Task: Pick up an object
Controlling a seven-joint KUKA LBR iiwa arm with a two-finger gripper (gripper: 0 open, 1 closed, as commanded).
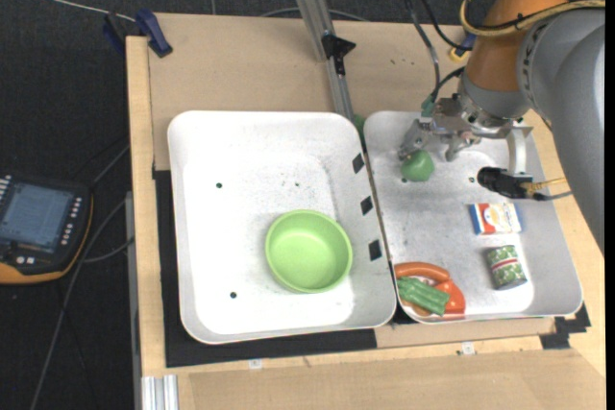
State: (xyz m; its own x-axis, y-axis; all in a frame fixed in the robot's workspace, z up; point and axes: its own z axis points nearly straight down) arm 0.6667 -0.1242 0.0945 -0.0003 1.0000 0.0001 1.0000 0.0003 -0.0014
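Hovering with fingers spread wide, just at 1 o'clock of the green ball, nothing held.

A tan bench is filling the middle of the frame, carrying two white bins side by side — the left bin at centre-left, the right bin at centre-right — over a black mat.
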